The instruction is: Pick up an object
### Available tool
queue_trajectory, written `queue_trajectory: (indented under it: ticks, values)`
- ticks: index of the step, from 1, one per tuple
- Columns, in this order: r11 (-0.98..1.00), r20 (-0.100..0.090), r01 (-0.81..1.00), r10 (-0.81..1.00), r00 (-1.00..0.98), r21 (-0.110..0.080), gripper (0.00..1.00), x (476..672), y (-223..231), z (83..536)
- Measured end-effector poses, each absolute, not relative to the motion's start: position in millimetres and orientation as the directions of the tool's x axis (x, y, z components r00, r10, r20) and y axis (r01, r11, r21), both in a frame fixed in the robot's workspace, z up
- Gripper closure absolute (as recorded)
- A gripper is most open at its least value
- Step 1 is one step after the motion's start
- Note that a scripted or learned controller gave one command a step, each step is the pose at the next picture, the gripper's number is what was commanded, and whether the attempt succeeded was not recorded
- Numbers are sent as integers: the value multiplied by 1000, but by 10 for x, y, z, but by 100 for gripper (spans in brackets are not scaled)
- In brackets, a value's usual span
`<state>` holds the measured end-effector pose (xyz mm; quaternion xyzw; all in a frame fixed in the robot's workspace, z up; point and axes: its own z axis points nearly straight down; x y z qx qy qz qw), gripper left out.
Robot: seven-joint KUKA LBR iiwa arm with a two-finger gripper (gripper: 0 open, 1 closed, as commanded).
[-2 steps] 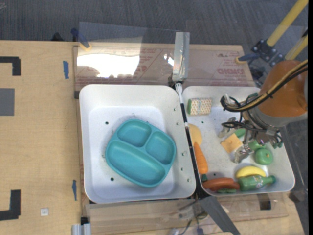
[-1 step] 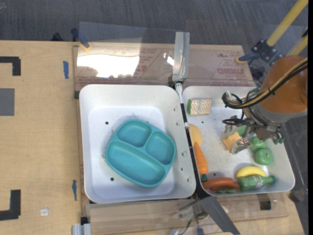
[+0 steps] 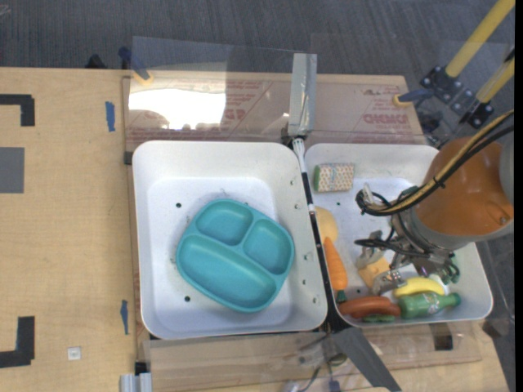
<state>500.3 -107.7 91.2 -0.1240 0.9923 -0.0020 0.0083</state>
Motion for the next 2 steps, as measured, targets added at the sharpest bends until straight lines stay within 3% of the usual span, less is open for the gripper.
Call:
queue_trajectory:
  ticks: [1,2]
  values:
    - [998,-12,62,62,-998,-3,100,4990,-997,910]
    - [997,-17,77,77,-997,1,100,5372,-761,1909]
